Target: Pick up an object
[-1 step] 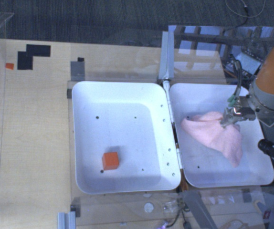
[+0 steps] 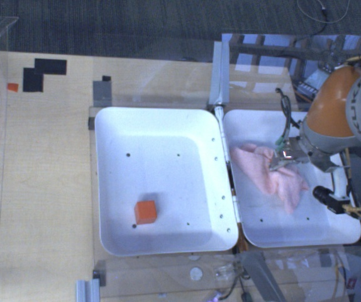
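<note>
One camera hangs above the bench (image 2: pixel 42 187) and looks down at a slant, its gaze tipped toward the far edge, where a strip of dark floor (image 2: pixel 136 8) shows beyond the wood. It sits far enough back to take in both white bins whole: the left bin (image 2: pixel 111 168) near the middle of the view, the right bin (image 2: pixel 331 231) toward the right side. The bench's left part stretches wide and bare-looking to the left edge. The arm (image 2: pixel 338 109) enters from the right, looming large because it stands nearer the lens than the bins.
</note>
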{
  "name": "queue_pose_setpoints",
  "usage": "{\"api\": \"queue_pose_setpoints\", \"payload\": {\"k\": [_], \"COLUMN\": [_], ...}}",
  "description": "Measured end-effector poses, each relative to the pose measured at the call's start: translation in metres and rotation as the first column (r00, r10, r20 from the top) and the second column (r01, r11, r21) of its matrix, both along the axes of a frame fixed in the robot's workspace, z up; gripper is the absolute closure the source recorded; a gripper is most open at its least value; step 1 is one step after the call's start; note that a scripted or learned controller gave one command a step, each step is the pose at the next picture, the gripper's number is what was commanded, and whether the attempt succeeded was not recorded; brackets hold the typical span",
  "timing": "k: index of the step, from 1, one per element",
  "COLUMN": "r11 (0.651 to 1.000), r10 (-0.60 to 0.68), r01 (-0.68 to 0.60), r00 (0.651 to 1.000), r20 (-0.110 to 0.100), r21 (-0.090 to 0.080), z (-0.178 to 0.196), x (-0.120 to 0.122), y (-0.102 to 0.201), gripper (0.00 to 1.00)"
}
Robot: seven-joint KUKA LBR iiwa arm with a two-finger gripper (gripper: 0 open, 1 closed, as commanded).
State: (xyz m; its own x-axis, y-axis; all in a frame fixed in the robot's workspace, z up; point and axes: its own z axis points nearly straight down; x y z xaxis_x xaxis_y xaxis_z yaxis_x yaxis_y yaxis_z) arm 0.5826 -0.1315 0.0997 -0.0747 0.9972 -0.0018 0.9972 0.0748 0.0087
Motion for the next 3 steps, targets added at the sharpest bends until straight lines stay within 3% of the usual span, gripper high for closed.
{"api": "queue_pose_setpoints", "payload": {"k": [1,2,3], "r11": [1.0,1.0,0.99], "r10": [0.002,0.009,0.139], "r01": [-0.002,-0.009,-0.139], "r00": [1.0,1.0,0.99], "r20": [0.008,0.001,-0.001], "r21": [0.0,0.0,-0.002], "z": [0.012,0.082,0.069], "x": [0.003,0.088,0.088], "y": [0.001,0.047,0.007], "gripper": [1.0,1.0,1.0]}}
